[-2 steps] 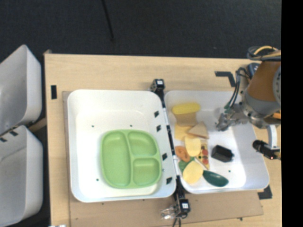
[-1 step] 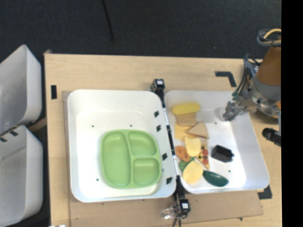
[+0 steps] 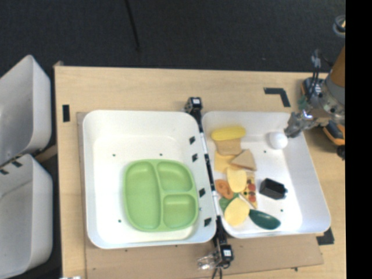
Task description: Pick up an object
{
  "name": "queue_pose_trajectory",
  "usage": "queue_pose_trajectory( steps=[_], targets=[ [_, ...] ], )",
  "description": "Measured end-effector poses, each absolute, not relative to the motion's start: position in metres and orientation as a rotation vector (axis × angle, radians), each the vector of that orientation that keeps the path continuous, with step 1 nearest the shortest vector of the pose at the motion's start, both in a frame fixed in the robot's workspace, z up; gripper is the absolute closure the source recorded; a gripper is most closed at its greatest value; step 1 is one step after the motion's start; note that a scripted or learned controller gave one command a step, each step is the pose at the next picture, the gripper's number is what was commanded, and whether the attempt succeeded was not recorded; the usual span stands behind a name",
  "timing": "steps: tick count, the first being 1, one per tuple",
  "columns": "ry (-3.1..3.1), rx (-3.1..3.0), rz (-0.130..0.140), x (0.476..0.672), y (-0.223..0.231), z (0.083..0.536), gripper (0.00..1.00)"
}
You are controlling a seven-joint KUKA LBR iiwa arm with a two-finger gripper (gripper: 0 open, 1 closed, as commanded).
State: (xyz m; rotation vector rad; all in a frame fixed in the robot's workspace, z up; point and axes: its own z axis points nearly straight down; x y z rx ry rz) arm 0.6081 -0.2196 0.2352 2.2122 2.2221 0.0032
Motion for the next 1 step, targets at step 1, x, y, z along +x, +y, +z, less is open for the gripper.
queue_pose_trajectory(
  steps=[1],
  targets=[
    [2.229, 2.212, -0.001, 0.6091, -0.2206, 0.2394, 1.0]
  ],
)
